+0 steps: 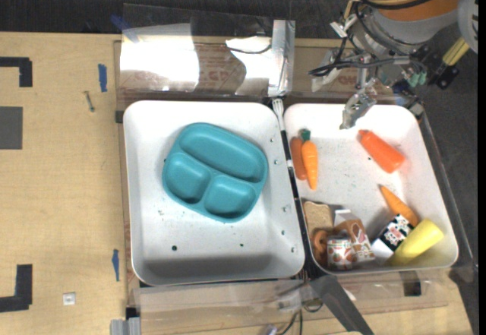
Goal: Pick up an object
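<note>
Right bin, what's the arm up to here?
The arm's pincer hangs over the back of the right bin, just left of an orange bottle-shaped toy. Nothing shows between its fingers, so no pick has been made yet. A toy carrot lies by the bin's left wall, and more small toys, including a yellow one, crowd the front. The left bin holds a teal divided plate, untouched.
</note>
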`<state>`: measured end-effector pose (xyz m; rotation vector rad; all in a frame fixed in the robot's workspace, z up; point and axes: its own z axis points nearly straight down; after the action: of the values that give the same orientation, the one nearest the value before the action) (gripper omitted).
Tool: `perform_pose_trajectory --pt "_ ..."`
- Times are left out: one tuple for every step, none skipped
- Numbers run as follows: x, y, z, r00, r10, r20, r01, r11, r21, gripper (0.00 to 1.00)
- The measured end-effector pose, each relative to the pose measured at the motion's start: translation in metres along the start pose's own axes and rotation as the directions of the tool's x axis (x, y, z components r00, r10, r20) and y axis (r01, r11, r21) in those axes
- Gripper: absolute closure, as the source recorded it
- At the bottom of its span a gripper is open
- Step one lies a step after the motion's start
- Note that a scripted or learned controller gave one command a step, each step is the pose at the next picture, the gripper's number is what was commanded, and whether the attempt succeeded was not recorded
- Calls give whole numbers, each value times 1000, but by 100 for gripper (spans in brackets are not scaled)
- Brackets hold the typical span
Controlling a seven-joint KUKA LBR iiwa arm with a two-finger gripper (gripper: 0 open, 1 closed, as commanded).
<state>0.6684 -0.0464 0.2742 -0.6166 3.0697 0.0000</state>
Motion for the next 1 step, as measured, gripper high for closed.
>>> perform_pose_trajectory --pt "27 -41 179 1000 6 -17 -6 1000 -8 0"
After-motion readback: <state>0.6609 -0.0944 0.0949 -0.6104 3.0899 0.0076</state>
